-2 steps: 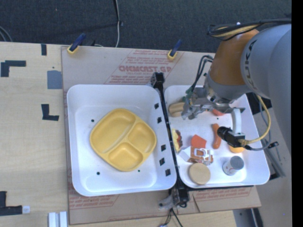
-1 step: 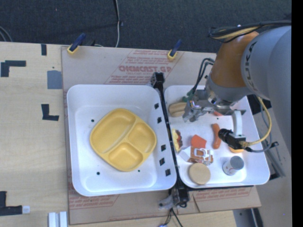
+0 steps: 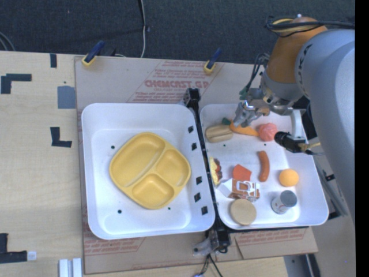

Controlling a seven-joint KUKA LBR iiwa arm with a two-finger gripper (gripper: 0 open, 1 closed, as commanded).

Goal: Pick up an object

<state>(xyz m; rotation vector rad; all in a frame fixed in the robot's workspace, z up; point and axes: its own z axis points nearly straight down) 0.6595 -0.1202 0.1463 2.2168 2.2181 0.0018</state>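
Note:
My gripper (image 3: pixel 247 115) hangs low over the far end of the right bin (image 3: pixel 311 212). Its tip is just above an orange carrot (image 3: pixel 247 131), touching or nearly touching it. A tan bun (image 3: pixel 218 133) lies just left of the carrot and a pink round piece (image 3: pixel 266 132) just right of it. Closer to the front lie a red sausage (image 3: pixel 263 165), an orange ball (image 3: pixel 289 178), a grey can (image 3: pixel 283 201), a tan disc (image 3: pixel 243 212) and a red box (image 3: pixel 241 173).
The left bin (image 3: pixel 95 212) holds a yellow divided plate (image 3: pixel 150 169). A small striped item (image 3: pixel 215 170) lies against the right bin's left wall. The grey arm (image 3: pixel 323 68) covers the right bin's far right corner. Clamps (image 3: pixel 92 55) sit at the board's back edge.

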